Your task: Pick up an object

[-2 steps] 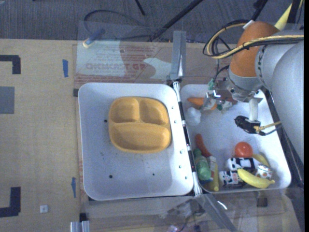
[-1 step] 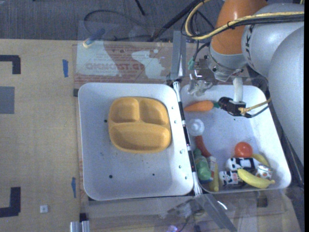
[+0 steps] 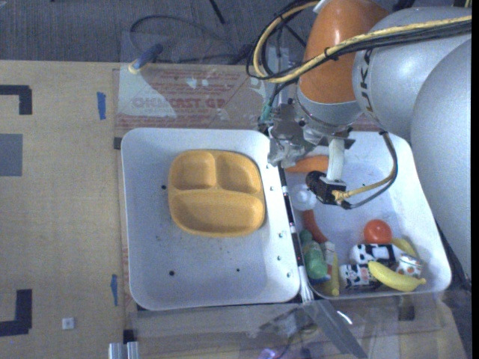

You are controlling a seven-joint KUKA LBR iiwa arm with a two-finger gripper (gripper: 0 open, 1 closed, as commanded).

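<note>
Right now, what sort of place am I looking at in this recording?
Most likely a robotics lab's pick-and-place bench. A cabled grey and orange arm reaches over two white bins, one holding a yellow divided plate, the other toy items such as a banana. Tripod legs stand behind.

the big grey arm (image 3: 419, 88) comes in from the right. its orange band (image 3: 340, 43) sits above the wrist, and the gripper (image 3: 296, 152) points down.

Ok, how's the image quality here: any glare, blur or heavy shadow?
Camera view: even, soft lighting; mild glare on the clear sheet behind the bins; faint shadow beside the yellow plate; the small toys look soft, and the arm's bulk is blurred.
</note>
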